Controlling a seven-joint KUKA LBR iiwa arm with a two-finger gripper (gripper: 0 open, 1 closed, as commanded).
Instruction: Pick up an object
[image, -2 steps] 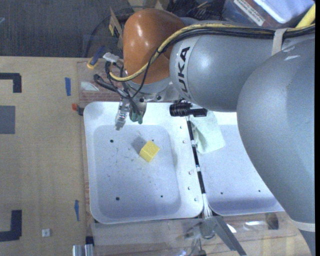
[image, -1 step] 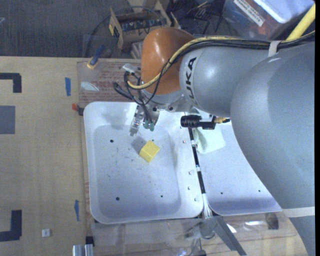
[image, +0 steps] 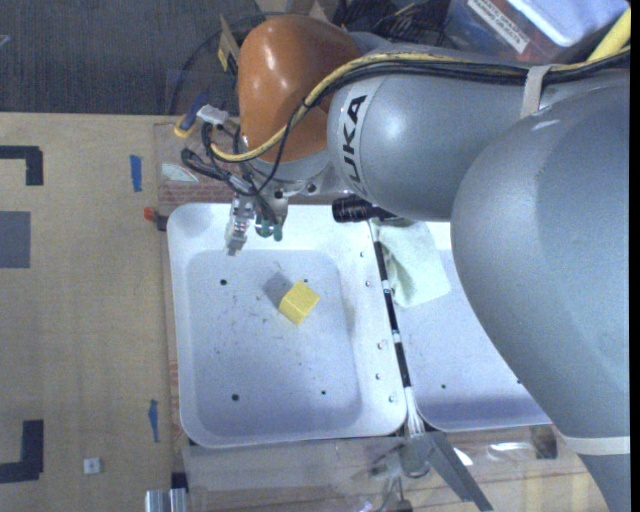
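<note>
Hung gripper (image: 252, 228) slightly spread, holding nothing; yellow block (image: 298, 302) lay near below-right, white cloth (image: 415, 265) farther right.

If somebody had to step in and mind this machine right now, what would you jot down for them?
Claw: open, holding nothing, hanging over the far edge of the left bin.
Yellow block: lying loose on the left bin's floor, nearer the camera than the claw and apart from it.
Pale cloth: in the right bin, partly under the arm.
Done: nothing picked up yet.
Left: bring the claw over the block, lower, close and lift. The block sits turned at an angle, so the claw may need turning to match.
</note>
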